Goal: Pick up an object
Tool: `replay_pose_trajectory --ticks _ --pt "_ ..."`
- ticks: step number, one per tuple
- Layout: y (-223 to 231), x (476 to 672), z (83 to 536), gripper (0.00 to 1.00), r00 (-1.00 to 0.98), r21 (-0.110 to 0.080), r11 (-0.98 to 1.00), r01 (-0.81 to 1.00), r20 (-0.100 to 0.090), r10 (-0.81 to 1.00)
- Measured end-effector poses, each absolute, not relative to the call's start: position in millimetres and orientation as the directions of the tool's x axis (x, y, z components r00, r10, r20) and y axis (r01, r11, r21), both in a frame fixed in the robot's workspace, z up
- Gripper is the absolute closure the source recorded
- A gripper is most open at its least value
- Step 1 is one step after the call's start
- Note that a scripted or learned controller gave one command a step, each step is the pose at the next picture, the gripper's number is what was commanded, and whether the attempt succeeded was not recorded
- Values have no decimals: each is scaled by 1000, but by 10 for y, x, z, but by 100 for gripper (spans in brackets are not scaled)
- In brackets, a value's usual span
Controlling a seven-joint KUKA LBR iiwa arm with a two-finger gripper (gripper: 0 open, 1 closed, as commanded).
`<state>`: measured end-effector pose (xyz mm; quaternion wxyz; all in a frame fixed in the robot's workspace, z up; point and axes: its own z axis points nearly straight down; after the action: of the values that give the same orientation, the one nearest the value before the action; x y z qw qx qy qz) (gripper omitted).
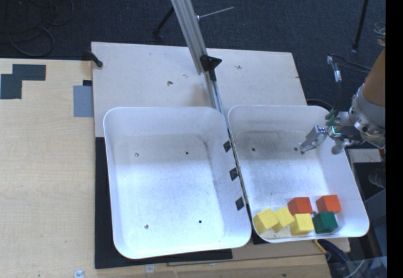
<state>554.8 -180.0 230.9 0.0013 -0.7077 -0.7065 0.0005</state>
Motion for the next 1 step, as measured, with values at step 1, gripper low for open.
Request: replay_pose_trajectory --ticks 1 --pt "-1803 5547 2309 0 3 -2 -3 1000 1 1000"
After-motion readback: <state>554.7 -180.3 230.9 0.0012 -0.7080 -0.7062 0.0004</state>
